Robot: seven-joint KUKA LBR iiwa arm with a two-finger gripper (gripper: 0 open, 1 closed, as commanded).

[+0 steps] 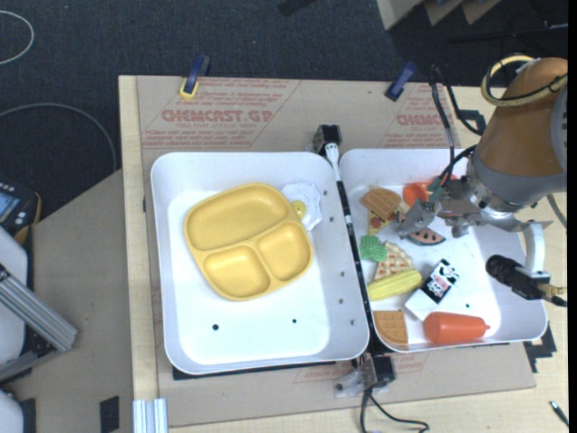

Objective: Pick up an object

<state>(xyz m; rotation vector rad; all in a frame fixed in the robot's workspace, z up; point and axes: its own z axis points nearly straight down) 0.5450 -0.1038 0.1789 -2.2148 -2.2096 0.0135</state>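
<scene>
The arm (523, 124) reaches in over the right bin (532, 282), wrist turned down so the gripper (431, 213) sits low among the toys at the bin's upper middle. Whether it is spread or pinching anything cannot be told: the hardware and a watermelon slice (424, 235) just below it overlap from this angle, and no item is clearly between the fingers. All candidate objects are crowded into the left half of this bin, which explains the arm's long reach across it: a sandwich (382, 203) near the top, an orange piece (416, 191) beside it, a green piece (372, 247), a pizza slice (393, 262), corn (395, 284) lying across the middle, a black-and-white carton (439, 280), a toast slice (391, 326) and a carrot (455, 327) at the near edge. Several touch or overlap, so a clean grasp of one looks uncertain. The left bin (171, 242) holds a yellow divided plate (248, 251), lying flat, with a small white item (302, 197) against its upper right rim. Judged status: approach or grasp attempt in progress, nothing confirmed lifted.
</scene>
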